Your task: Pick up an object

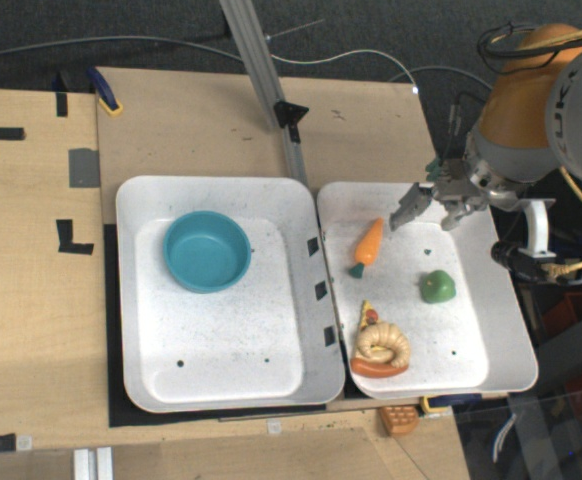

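Observation:
The right bin (491, 368) holds an orange carrot (368, 242) with a green stem at its upper left, a green pepper-like piece (436, 287) at centre right, and a tan curled pastry on a red hot dog (381, 348) near the front. My gripper (432, 218) hangs over the bin's back part, right of the carrot and above the green piece. Its two fingers are spread apart with nothing between them.
The left bin (141, 368) holds a teal bowl (207, 252). A grey metal pole (261, 68) slants across the bench behind the bins. A small orange block (399, 420) lies just in front of the right bin.

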